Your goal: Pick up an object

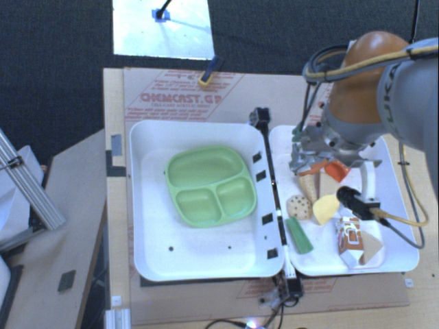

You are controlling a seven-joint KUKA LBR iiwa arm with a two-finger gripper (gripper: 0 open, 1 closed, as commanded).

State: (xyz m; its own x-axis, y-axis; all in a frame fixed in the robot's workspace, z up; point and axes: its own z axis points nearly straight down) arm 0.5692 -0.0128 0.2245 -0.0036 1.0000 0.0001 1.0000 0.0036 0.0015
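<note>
Best done by descending squarely over one item in the crowded right white plastic bin [392,157], probably the small orange piece [334,169] just beside the tan cone-shaped toy [309,184], without nudging the round speckled cookie [298,205] or pale yellow chip-like disc [326,208]. Grey arm bent low from the right, gripper [306,160] hovering over that cluster. Cannot tell how far open, nor whether anything is held.
</note>
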